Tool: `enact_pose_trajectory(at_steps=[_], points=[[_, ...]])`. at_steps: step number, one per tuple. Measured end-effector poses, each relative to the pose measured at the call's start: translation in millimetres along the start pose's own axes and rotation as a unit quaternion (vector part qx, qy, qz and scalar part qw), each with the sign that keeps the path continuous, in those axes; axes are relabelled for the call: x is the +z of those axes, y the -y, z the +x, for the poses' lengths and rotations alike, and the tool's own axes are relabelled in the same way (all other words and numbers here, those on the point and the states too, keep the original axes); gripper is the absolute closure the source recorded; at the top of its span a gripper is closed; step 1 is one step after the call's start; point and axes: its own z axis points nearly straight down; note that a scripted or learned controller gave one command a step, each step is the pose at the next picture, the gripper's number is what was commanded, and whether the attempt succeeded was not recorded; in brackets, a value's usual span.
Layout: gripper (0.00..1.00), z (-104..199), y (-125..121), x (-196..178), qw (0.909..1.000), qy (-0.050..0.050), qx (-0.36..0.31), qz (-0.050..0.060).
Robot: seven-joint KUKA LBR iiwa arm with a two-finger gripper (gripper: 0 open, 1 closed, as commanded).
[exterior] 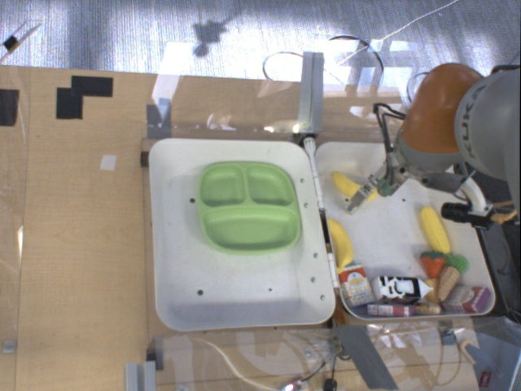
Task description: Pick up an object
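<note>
My claw (364, 195) hung low in the right bin (383, 243), at its upper left part, fingers pointing down-left. A yellow banana-like piece (347, 185) lay right at the fingertips, touching or partly under them. Couldn't tell how wide the fingers stood or whether the piece sat between them, too small and blurred. My arm (456, 120) came in from the right, orange band above the wrist, over the bin's top right corner.

Other stuff in the right bin: a second banana (341, 243) against the left wall, near the divider. A corn cob (435, 229) toward the right side, lying roughly upright in the view. Just below it a red-orange vegetable piece with green leaves (442, 261), and a tan cone-shaped item (447, 282) touching it. Along the bottom wall: a small carton with red label (356, 286), a black-and-white carton (401, 287) beside it, a thin pink tube-like thing (391, 309) under those, and a purple-pink box (476, 300) in the bottom right corner.

Left bin (175, 259) held a green divided plate (248, 206), three compartments, sitting a bit above centre, flat. Both bins sat side by side on the brown counter (73, 243). Cables (281, 63) ran behind the bins.
</note>
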Motion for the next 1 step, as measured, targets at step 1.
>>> enact_pose_trajectory(at_steps=[1], points=[[1.00,0.0,-3.7,-13.1,1.0000,0.001,-0.001,-0.003]])
